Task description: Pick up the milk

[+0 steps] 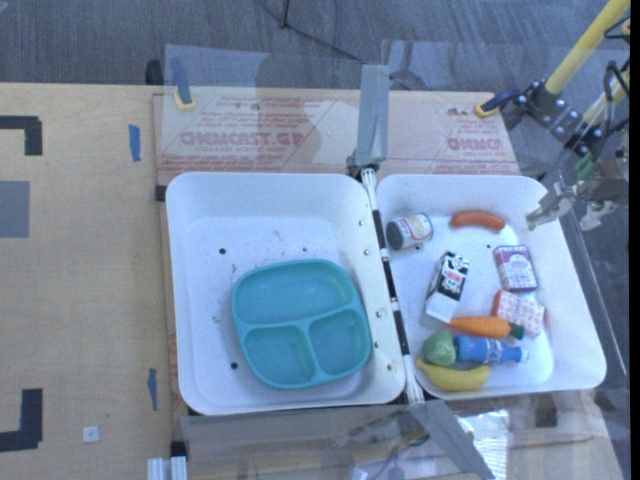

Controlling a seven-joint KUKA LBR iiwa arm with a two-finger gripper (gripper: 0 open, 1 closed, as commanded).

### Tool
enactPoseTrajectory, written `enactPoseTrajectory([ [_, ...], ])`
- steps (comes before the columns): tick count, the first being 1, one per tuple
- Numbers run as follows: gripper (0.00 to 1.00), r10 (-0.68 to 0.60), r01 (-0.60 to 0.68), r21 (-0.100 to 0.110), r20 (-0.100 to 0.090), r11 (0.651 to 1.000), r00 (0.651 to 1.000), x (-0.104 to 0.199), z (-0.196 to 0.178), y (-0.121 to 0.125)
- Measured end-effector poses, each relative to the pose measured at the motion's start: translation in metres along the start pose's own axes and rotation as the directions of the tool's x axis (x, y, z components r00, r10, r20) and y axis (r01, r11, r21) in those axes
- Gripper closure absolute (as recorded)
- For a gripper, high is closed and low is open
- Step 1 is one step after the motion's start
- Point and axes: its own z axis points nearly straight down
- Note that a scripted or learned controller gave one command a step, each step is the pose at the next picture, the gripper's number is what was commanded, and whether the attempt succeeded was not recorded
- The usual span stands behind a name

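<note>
The milk [448, 286] is a small white carton with black cow patches. It lies on its side near the middle of the right bin [590, 338], beside the divider. My gripper [568, 206] hangs over that bin's far right rim, well to the right of the carton and further back, apart from it. Nothing can be seen held in it.
Around the milk lie a can [409, 231], a sausage [478, 220], a maroon box [515, 267], a strawberry-print box [521, 313], a carrot [481, 325], a blue bottle [489, 350], a green fruit [438, 347] and a banana [456, 376]. The left bin [200, 208] holds a teal divided plate [300, 323].
</note>
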Motion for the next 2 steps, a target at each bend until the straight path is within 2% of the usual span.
enactPoseTrajectory([
  [1,0.0,0.041,-0.041,0.002,-0.001,0.999,0.999,0.049,0.117,-0.015],
  [2,0.0,-0.014,0.014,-0.001,0.0,1.0,1.0,0.123,0.129,0.015],
])
